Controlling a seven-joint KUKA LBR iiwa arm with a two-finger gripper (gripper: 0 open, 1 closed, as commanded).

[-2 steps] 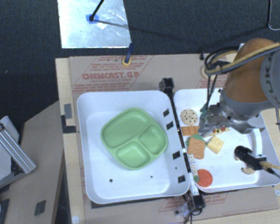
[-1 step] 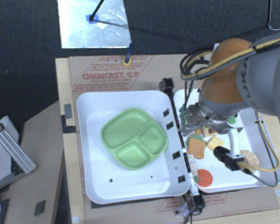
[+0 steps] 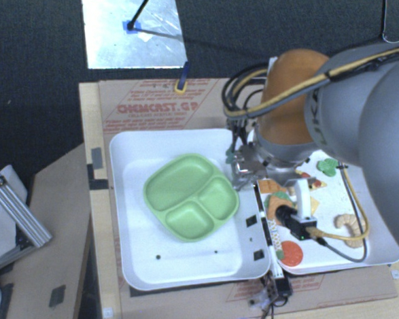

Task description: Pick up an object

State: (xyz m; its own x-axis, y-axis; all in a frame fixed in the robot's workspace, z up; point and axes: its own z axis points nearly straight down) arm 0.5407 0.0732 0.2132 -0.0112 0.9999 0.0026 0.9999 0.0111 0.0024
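Small toy food pieces lie scattered in your right bin (image 3: 376,249): a red disc (image 3: 291,253) near the front, a tan curved piece (image 3: 348,223) to its right, a green piece (image 3: 327,167) farther back. Your gripper (image 3: 244,167) hangs over the seam between bins; you cannot tell its finger state. A green divided plate (image 3: 190,197) sits in the left bin (image 3: 134,248).

Grey arm (image 3: 366,103), orange-banded wrist (image 3: 293,87) angled down
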